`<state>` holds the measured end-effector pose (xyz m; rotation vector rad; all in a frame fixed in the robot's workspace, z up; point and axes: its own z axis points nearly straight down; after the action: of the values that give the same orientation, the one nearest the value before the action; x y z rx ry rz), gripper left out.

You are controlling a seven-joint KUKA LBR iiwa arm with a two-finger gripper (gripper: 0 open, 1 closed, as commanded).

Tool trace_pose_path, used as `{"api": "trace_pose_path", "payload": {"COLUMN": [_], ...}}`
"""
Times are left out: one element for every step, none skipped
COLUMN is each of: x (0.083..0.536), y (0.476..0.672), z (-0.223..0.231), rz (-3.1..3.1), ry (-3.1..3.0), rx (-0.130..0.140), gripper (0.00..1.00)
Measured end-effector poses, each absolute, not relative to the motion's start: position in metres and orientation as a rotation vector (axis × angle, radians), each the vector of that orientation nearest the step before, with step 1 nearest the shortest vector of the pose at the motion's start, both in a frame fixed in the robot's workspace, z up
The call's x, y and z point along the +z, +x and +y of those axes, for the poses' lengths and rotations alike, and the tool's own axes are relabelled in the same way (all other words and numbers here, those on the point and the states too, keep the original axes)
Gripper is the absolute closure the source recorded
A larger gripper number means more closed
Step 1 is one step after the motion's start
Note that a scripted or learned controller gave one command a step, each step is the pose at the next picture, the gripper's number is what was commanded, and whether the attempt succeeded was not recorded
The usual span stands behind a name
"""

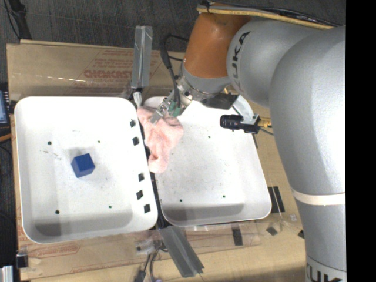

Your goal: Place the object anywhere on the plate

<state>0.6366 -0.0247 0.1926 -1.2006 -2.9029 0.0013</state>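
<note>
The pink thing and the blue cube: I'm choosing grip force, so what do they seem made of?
Pink thing: looks like soft cloth, matte, crumpled into folds and draped over the bin wall. Blue cube: looks rigid, with flat faces and crisp edges, perhaps plastic, foam or painted wood; I cannot tell which.

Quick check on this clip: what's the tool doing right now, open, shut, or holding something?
Tool: at the top edge of the pink cloth in the right bin; whether it is open, shut or gripping the cloth cannot be told.
</note>
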Motion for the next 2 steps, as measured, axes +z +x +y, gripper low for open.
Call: {"api": "trace_pose_path", "payload": {"x": [0.232,0.224], "y": [0.637,0.641], "z": [-0.024,0.024], "rz": [-2.907,-3.086], "ry": [-1.191,-0.584], "rx": [0.001,0.001], "gripper": [1.0,1.0]}}
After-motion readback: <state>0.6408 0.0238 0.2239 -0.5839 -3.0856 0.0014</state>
